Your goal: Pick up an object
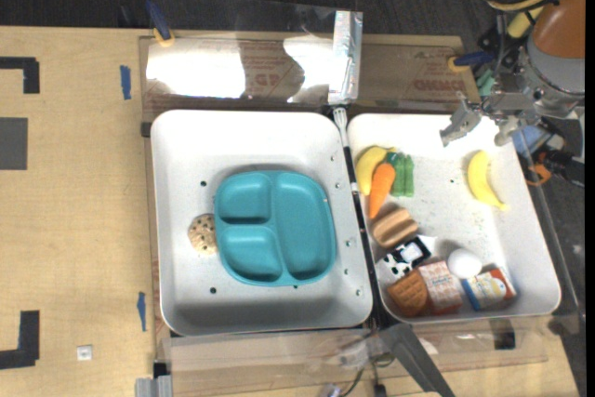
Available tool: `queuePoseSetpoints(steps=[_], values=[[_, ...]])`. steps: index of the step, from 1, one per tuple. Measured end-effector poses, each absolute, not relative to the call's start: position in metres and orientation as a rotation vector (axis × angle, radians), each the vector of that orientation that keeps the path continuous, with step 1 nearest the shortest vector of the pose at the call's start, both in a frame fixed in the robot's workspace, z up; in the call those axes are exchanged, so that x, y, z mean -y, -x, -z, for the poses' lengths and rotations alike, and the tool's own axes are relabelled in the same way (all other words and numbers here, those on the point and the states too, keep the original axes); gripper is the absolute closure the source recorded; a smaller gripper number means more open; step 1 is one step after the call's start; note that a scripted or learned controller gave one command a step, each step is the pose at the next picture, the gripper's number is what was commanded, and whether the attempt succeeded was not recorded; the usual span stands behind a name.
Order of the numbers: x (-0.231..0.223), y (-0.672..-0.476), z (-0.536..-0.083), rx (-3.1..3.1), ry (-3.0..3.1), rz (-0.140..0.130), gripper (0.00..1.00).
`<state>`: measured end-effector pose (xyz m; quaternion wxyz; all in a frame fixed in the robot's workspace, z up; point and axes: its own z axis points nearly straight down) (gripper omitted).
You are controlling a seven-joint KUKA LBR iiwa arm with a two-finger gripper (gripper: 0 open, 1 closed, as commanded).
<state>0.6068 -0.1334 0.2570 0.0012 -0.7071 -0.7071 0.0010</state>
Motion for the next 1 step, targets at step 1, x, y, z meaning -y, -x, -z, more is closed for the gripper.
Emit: queuePoseSetpoints(steps=[1], values=[[0.1952,-0.6435,-0.1491,2.265,2.166,-0.010,0.00]])
